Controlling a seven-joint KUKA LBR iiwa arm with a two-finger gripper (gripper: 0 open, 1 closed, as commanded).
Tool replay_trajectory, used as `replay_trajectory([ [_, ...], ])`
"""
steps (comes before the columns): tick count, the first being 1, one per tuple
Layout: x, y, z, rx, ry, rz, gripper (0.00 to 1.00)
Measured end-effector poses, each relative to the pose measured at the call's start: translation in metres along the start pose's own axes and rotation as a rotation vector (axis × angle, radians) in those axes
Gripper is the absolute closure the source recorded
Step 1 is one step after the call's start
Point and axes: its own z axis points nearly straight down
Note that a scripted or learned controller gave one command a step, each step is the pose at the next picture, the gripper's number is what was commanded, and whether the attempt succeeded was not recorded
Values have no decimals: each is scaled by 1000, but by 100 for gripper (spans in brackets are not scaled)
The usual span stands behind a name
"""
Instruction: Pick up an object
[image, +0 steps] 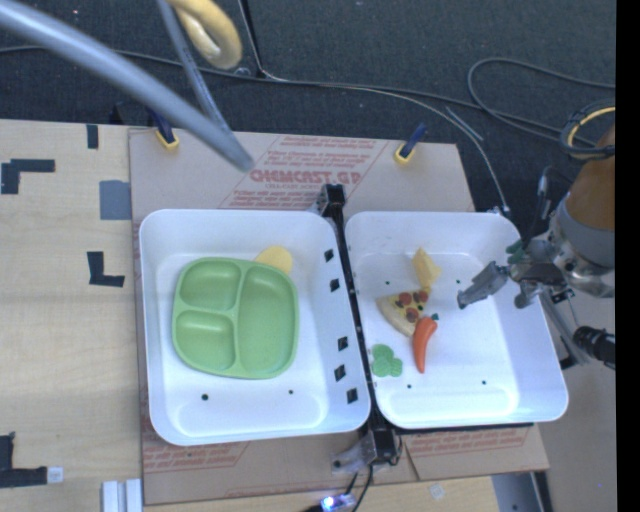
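In the right bin (455, 405), left half: small cluster of toy food. Orange carrot (424, 343) lies roughly upright in view, tip pointing toward the near wall. Pizza slice (403, 310) sits just above-left of it, touching or nearly so. Pale yellow piece (426, 267) is just above the pizza. Green broccoli-like piece (385, 361) is left of the carrot's lower end, close to the divider between bins.

The hand (505, 280) is over the right half of the same bin, near its right wall, to the right of the cluster and apart from it. One dark finger (480, 285) slants down-left toward the carrot and pizza. Nothing sits between the fingers that I can see; how far open they are, cannot tell from this angle. Arm (590, 220) comes in over the bin's right edge.

Room: bare white floor between the hand and the cluster, also across the near-right part of the bin. Broccoli piece is tight to the left wall; the rest have floor around them.

Left bin (160, 400): green divided tray (237, 317) in the middle, yellow object (275, 260) tucked at its upper right edge, partly hidden. Both bins sit on cardboard (300, 165) on the worktop (60, 330).
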Motion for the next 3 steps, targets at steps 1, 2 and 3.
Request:
replay_trajectory([
  [1,0,2,-6,-11,-2,-3,0],
  [2,2,-7,51,-7,-2,-2,0],
  [3,4,-12,115,-5,-1,-3,0],
])
